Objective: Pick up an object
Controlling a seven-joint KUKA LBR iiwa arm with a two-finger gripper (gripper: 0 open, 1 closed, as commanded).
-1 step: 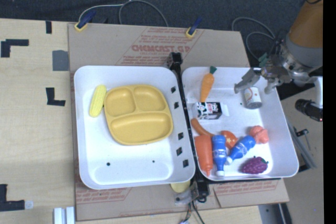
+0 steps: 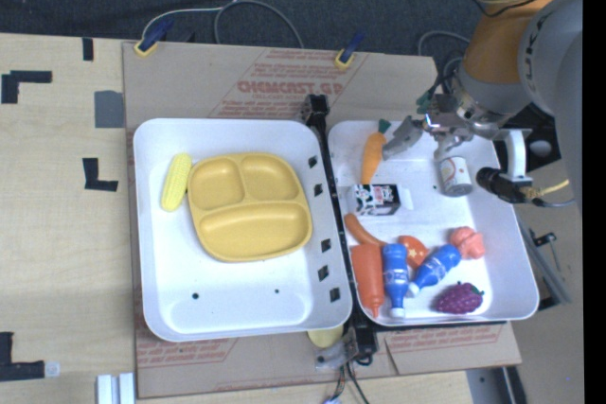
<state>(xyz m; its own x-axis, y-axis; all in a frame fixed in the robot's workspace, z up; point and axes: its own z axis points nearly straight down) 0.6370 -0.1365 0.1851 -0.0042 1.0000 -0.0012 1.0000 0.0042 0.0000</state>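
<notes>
**Hand up over the right bin, nothing in it**

Hand [image 2: 431, 130] sits over the upper part of the right bin [image 2: 519, 246], coming in off the grey arm [image 2: 530, 43] with the orange band. Its fingers look spread apart, one dark finger [image 2: 405, 133] angling left toward the carrot, and I can't see anything between them. A small white cup-like cylinder [image 2: 454, 176] lies just below the hand, apart from it as far as I can tell.

Stuff in the right bin: a small orange carrot [image 2: 373, 157] near the top left corner, a little black-and-white printed packet [image 2: 379, 198] below it, then a cluster along the bottom. That cluster is a bigger carrot [image 2: 367, 277] lying along the left wall, a blue bottle [image 2: 395, 277] just beside it, a second blue bottle [image 2: 436, 267] tilted, something orange-red [image 2: 413, 250] tucked between them, a pinkish piece [image 2: 467, 242] to the right, and purple grapes [image 2: 459, 298] near the bottom edge.

Left bin [image 2: 151, 232] holds a yellow divided plate [image 2: 250, 206] with a corn cob [image 2: 175, 181] touching its left side. Both bins sit on cardboard [image 2: 275, 85] on the wooden tabletop [image 2: 57, 241].
</notes>
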